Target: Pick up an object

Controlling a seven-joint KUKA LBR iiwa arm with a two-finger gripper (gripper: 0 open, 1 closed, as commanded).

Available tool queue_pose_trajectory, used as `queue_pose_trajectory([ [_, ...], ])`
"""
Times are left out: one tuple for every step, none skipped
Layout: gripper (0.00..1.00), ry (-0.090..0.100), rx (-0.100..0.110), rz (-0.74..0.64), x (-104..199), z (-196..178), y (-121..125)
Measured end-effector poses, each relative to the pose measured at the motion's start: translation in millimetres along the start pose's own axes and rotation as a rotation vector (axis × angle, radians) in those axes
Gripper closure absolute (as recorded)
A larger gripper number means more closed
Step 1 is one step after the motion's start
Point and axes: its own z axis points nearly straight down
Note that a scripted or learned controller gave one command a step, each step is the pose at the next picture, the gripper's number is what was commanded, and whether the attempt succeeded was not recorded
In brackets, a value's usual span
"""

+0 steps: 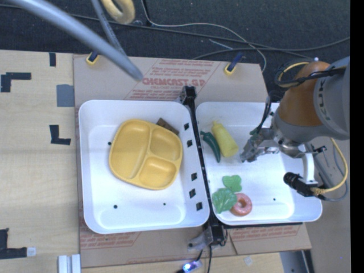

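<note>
While we look down at a slant on the bench, we see two shallow white bins set side by side on a sheet of brown cardboard. The left bin holds a yellow divided plate with three compartments, lying flat near the bin's middle; a small dark brown piece pokes out from under its upper right edge.

The right bin holds the small things. Near its upper left, a yellow piece shaped like a corn cob lies tilted, and a dark green pepper lies just beside it on its left, touching or nearly so. Lower down are a light green leafy piece and a darker green one, close together, with a pink ring like a doughnut touching the darker one on its right.

The grey arm, with its orange band, reaches in from the right. Its tool sits low over the right bin, just to the right of the yellow cob and apart from it. We cannot tell whether the tool is released or clenched, and we see nothing gripped in it.

Black cables trail across the dark floor above the bins.
</note>
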Motion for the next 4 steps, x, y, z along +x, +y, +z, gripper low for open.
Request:
queue_pose_trajectory([
  [1.0,-0.002,-0.007,0.001,-4,-61,5],
  [1.0,-0.002,-0.008,0.001,-3,-114,6],
  [1.0,0.0,-0.002,-0.004,53,-102,21],
  [1.0,-0.001,-0.002,-0.004,116,-99,29],
])
